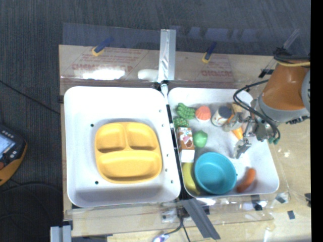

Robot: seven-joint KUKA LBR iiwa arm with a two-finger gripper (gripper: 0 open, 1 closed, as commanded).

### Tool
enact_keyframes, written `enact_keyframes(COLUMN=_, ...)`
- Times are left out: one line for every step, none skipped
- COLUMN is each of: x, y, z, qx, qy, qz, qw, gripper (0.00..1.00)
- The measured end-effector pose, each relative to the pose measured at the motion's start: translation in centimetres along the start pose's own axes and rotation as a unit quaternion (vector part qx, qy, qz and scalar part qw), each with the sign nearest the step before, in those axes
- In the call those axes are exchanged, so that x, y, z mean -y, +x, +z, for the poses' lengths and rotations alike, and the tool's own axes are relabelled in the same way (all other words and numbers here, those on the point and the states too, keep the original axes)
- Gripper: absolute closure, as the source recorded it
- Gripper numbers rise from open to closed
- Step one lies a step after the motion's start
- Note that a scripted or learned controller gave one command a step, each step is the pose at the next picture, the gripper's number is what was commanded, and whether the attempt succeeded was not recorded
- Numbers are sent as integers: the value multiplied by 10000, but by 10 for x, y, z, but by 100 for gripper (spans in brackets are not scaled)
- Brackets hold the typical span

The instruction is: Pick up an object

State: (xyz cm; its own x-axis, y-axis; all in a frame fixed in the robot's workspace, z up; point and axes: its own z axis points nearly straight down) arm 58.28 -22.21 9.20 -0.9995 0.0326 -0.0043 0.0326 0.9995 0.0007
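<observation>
A: So, which objects sit in reach?

B: Just to the hand's (242, 146) left lies a blue bowl (215, 172), and right below the hand rests an orange carrot-like piece (246, 179) near the right bin's (267, 185) lower corner. Above and to its left sit a small round jar (221, 116) and an orange ball (203, 113).

A: And farther off?

B: Farther left of the hand there is a green leafy toy (184, 111), a green rounded piece (200, 138), a small printed box (185, 138) and something yellow (189, 178) tucked partly under the bowl, all along the bin's left wall.

A: What is the hand doing?

B: It hangs over bare white floor in the right bin, between the jar and the carrot-like piece. Nothing sits between its tips. Whether those tips are apart or together, I cannot tell; they are too small and blurred.

A: The other bin?

B: Well to the hand's left, the left bin (81, 150) holds a yellow divided tray (128, 151). Both bins rest on the tabletop (298, 155).
</observation>
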Motion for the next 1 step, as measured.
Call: enact_keyframes(x=0, y=-2, z=-11, qx=38, qy=14, qz=1, qw=10000, gripper=100)
